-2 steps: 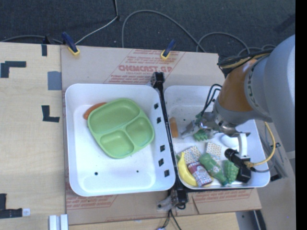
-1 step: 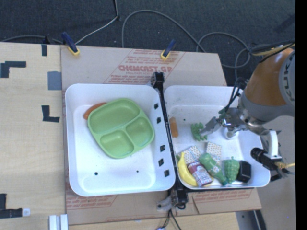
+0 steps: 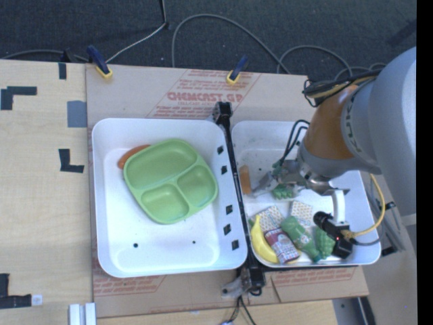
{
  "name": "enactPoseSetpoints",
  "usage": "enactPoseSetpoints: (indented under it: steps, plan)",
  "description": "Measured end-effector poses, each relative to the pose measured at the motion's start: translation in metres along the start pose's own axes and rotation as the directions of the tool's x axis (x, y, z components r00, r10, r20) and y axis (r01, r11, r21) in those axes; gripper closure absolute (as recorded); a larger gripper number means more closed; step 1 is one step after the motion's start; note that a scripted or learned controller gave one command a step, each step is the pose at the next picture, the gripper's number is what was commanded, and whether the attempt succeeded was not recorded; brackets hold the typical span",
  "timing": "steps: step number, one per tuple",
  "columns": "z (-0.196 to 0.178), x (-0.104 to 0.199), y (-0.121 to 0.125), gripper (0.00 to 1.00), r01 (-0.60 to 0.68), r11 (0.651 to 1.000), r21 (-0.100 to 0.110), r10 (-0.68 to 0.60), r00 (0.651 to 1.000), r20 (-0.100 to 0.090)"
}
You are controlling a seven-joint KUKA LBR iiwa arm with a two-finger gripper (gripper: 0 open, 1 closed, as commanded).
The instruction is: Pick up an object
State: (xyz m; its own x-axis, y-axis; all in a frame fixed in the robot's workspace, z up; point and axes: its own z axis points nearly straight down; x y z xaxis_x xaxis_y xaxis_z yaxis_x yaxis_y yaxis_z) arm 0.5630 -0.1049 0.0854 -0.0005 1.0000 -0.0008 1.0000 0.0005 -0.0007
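**Arm reaching into the right bin over a heap of small items**

The grey arm [image 3: 379, 120] with its orange band is leaning in from the right and hanging over the right bin [image 3: 260, 133]. Its pincer [image 3: 270, 181] is pointing left toward the bin's middle, just beside a small orange piece [image 3: 245, 179] lying near the divider; whether the pincer is open or closed, and whether it is gripping anything, I cannot tell, since the parts are small and blurred.

The pickable things are crowding the near half of the right bin: a yellow banana [image 3: 261, 241] is curving along the left edge, touching a red-and-white packet [image 3: 281, 244], with a green object [image 3: 306, 237] just to its right and a pale waffle-patterned piece [image 3: 301, 212] above it.

In the left bin [image 3: 108, 202] a green divided plate [image 3: 170, 179] is lying tilted, partly covering an orange item [image 3: 127, 156] at its upper left. Both bins are sitting on a cardboard sheet [image 3: 196, 97] on the surface, held by two clamps [image 3: 100, 62] at its far edge.
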Motion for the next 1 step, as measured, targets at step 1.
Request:
enactPoseSetpoints:
  steps: [1]
  plan:
    - [-0.0842,0.0010,-0.0129,0.00,0.001,1.000,0.000,-0.001,1.000,0.000]
